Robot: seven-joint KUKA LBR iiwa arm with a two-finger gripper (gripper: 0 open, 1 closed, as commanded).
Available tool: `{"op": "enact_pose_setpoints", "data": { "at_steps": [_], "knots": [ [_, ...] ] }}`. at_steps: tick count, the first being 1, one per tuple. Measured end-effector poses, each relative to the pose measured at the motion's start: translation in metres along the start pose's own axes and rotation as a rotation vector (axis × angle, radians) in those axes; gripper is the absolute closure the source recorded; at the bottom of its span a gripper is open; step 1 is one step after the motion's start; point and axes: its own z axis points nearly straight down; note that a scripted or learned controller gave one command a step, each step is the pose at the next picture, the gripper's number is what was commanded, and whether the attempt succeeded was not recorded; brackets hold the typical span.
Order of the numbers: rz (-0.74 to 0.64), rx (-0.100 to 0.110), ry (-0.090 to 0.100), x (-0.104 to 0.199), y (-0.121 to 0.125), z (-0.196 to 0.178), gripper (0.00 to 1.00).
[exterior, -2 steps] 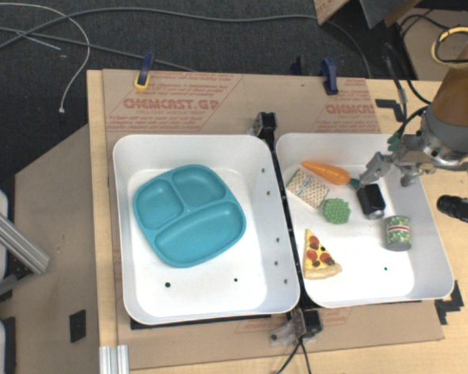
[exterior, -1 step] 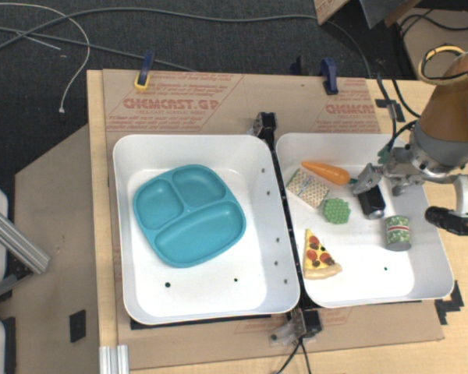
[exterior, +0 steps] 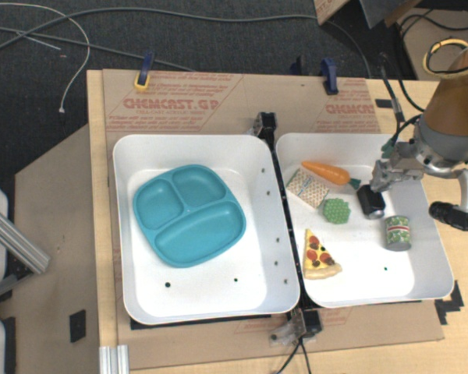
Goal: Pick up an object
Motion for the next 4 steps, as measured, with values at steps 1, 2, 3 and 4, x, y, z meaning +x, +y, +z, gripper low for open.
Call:
{"op": "enact_pose_setpoints", "data": {
  "at_steps": [1, 2, 3, 4],
  "knots": [
    [-0.002, -0.005, -0.002, 0.010, -0.001, -0.057, 1.00],
    [-0.001, -0.005, -0.003, 0.007, 0.003, -0.102, 1.00],
    [-0.001, -0.004, -0.002, 0.007, 0.004, -0.134, 1.00],
    [-0.006, 0.003, 0.003, 0.066, 0.001, -0.137, 1.00]
  ]
}}
